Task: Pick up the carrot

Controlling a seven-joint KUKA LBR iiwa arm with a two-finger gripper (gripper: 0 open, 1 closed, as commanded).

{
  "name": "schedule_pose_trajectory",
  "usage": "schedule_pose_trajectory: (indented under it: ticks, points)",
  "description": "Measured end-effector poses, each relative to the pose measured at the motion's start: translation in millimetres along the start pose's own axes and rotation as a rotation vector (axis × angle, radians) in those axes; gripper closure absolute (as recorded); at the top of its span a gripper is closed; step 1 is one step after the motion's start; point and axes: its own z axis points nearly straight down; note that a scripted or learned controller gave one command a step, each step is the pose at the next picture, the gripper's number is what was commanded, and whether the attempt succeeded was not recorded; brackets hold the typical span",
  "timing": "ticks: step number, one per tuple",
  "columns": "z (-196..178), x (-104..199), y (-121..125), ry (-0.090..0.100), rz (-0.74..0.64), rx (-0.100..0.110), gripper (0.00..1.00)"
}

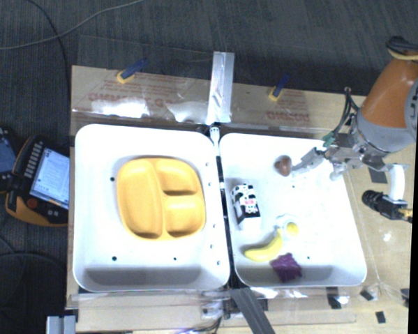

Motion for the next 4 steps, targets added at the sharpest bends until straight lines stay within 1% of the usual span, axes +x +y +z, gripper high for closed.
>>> schedule_pose_trajectory:
  ticks: [1, 2, 3, 4]
  points:
    - [74.2, 21.5, -50.6, -0.001, -0.183, 0.0, 0.0]
    - [12.5, 9.2, -59.9, -0.001, -0.12, -0.002, 0.0]
    - [67.3, 54.1, -95.1, 0.0, -0.261, 0.0, 0.0]
    - [111.1, 76.0, -87.6, -0.01, -0.565, -0.011, 0.0]
